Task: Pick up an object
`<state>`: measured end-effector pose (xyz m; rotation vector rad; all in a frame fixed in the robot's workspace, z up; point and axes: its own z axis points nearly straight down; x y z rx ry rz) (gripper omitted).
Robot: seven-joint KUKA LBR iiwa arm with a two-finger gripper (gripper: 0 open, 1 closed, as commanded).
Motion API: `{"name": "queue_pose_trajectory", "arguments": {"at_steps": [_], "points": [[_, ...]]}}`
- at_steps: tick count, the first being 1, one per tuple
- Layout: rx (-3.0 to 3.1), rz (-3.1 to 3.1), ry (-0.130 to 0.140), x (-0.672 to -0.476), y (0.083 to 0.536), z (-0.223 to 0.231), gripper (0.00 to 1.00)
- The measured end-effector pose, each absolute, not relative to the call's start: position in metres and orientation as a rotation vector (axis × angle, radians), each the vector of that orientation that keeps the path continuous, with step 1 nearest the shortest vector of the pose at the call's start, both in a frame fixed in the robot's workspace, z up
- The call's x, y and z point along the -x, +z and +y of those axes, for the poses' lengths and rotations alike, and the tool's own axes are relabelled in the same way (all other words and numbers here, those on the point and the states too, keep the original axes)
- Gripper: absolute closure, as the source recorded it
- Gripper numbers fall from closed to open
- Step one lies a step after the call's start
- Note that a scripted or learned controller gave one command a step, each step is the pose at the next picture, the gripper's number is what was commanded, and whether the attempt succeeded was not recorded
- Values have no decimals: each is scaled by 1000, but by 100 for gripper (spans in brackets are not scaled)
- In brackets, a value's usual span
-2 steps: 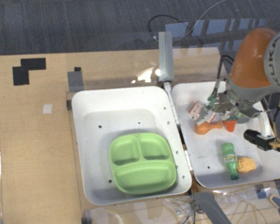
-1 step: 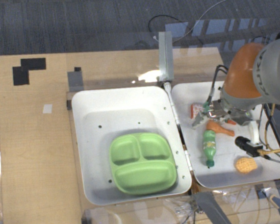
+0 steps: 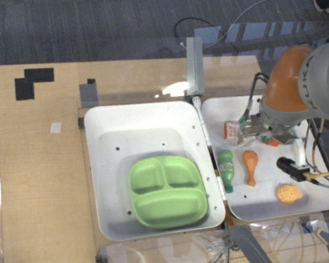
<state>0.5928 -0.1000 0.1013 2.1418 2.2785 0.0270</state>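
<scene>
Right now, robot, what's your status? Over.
Tool low in right bin, by the red-and-white packet. Nothing seen held. Chicken leg, green bottle close beside.

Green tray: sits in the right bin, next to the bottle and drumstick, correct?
Not quite. The green tray sits in the left bin, by itself. The green bottle and drumstick lie in the right bin, as the camera view shows.
</scene>
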Motion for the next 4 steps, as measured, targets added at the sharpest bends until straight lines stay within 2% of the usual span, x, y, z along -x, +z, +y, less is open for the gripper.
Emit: {"name": "queue_pose_trajectory", "arguments": {"at_steps": [1,2,3,4], "points": [[-2142,2279,26,-593,101,-100,0],[-2184,2243,17,-529,90,-109,0],[-2180,2241,26,-532,101,-108,100],[-2087,2343,8,-634,186,-40,100]]}}
